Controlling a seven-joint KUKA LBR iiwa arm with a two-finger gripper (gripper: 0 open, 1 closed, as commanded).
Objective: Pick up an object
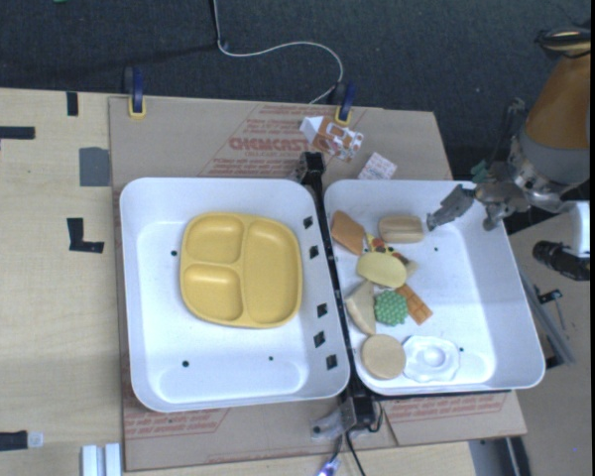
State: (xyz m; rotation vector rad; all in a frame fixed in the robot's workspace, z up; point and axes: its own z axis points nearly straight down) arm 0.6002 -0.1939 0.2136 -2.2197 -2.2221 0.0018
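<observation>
Camera view. The gripper (pixel 456 206) is seen at the 2 o'clock side of the right bin (pixel 496 296), carried by the grey arm with the orange band (pixel 563 97) entering from 3 o'clock. Nothing is seen between the gripper's tips; whether it is released or clenched cannot be told from this slant.

The objects to be picked are clustered in the right bin's left half. A tan bread-like piece (pixel 402 229) lies nearest, at about 8 o'clock from the gripper and apart from it. An orange wedge (pixel 348 232) lies at 9 o'clock of that piece. Below, a yellow piece (pixel 381 268) is touching a green knobbly piece (pixel 391 308) and an orange strip (pixel 415 305). A pale cream piece (pixel 360 311) lies at the green one's 9 o'clock. A round tan disc (pixel 383 356) and a white fried-egg shape (pixel 429 356) sit side by side at the bin's 6 o'clock edge.

The left bin (pixel 149 296) holds a yellow divided plate (pixel 242 269). Both bins rest on a cardboard sheet (pixel 208 137) over a light wooden bench (pixel 40 296), with dark carpet (pixel 278 8) beyond. A white cable (pixel 278 50) runs to a clip (pixel 346 99) at 12 o'clock; small paper tags (pixel 332 139) lie close to it.
</observation>
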